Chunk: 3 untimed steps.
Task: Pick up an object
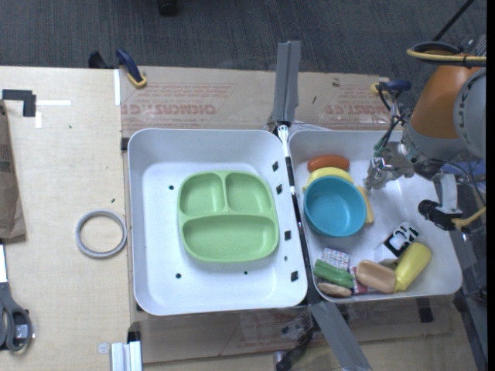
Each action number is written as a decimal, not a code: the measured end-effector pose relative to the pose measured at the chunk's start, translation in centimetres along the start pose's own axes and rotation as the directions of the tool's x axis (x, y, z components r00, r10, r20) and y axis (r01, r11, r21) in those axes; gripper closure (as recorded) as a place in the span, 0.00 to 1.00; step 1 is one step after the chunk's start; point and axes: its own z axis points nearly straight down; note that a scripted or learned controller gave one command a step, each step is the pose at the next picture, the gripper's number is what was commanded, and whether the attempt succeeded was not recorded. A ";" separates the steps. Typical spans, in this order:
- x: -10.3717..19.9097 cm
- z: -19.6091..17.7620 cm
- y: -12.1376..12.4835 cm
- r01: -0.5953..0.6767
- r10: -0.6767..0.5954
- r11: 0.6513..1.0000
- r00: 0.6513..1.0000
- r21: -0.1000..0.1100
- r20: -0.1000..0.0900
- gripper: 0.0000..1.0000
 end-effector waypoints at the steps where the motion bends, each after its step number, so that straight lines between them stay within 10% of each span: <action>1: -0.9 -0.1 1.3 0.051 -0.051 0.999 0.999 -0.002 0.001 1.00; 2: -0.9 -0.1 1.3 0.051 -0.051 0.999 0.999 -0.002 0.001 0.00; 3: 5.8 -2.3 3.1 0.233 -0.233 0.973 0.973 -0.002 0.001 0.00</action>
